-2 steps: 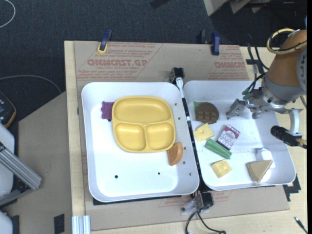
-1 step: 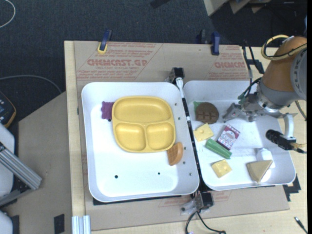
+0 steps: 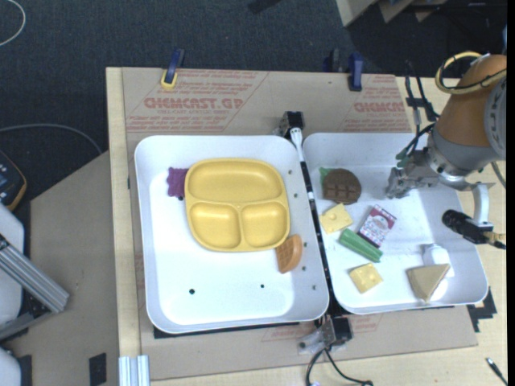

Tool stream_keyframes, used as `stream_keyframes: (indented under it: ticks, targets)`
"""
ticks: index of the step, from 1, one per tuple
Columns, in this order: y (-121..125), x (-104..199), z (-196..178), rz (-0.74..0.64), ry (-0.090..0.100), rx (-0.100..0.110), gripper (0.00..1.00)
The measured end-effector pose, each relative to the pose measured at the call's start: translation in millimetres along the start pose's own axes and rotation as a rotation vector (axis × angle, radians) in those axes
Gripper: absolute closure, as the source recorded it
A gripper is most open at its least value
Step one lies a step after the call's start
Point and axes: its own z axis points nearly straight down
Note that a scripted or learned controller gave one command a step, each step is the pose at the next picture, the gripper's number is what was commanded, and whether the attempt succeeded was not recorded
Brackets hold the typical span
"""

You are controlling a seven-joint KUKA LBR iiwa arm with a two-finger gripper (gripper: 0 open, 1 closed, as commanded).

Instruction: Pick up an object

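1. Hovering over the right bin (image 3: 471,292), the gripper (image 3: 400,180) sits just right of the brown waffle (image 3: 341,185); whether it is open or grasping anything, I cannot tell.
2. That waffle looks light, stiff and flat; gripping across its edges seems best.
3. Around the waffle: two yellow cheese pieces (image 3: 336,217), one green stick (image 3: 359,244), one packet (image 3: 376,225), one tan wedge (image 3: 427,281).
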Motion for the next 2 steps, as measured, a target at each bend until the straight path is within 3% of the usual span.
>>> stream_keyframes:
  ticks: [2]
  targets:
    - [10.8,-19.0,-111.5,-0.002,-0.004,-0.009,1.0]
